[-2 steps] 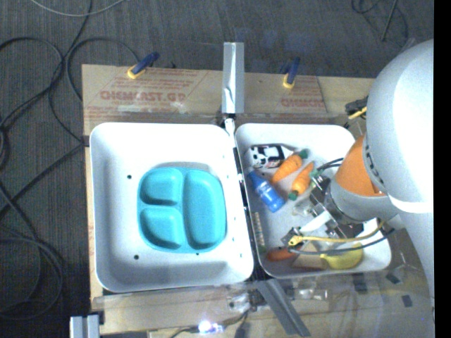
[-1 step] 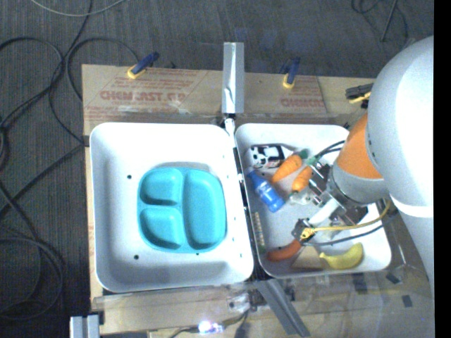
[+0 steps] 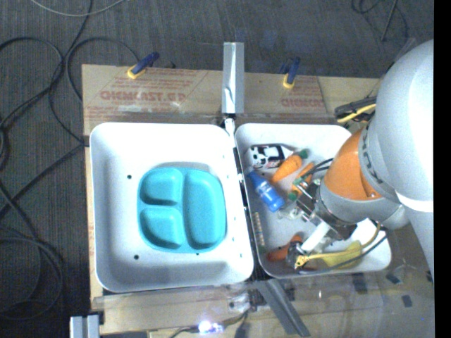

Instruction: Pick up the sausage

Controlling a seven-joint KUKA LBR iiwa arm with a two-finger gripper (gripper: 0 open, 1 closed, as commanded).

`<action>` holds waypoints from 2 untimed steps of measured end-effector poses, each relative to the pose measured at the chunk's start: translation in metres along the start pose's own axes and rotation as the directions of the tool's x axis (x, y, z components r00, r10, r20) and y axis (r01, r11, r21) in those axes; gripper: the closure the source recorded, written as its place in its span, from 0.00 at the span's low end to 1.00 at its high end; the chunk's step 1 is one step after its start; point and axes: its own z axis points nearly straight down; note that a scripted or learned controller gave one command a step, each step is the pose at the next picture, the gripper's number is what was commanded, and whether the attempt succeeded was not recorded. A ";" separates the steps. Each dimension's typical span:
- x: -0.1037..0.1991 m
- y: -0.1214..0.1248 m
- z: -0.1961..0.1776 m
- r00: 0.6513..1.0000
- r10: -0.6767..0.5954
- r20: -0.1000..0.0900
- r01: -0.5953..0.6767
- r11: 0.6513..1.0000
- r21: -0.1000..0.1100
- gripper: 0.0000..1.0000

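White right bin holds a reddish-brown sausage near the claw, whose state I cannot tell.

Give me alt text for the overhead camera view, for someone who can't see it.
A grey robot arm with an orange band reaches into the right white bin, among an orange carrot, a blue bottle, a yellow banana and a reddish sausage. The left white bin holds a turquoise divided tray.

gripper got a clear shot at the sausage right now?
Probably yes. The gripper is low in the right bin, right beside the reddish sausage at the near wall. The banana crowds it on one side; nothing lies over it.
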 end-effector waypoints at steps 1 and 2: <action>0.000 0.000 -0.009 1.000 -0.001 0.001 0.001 1.000 0.002 1.00; 0.018 -0.023 -0.094 0.998 0.064 0.008 -0.064 0.998 0.009 1.00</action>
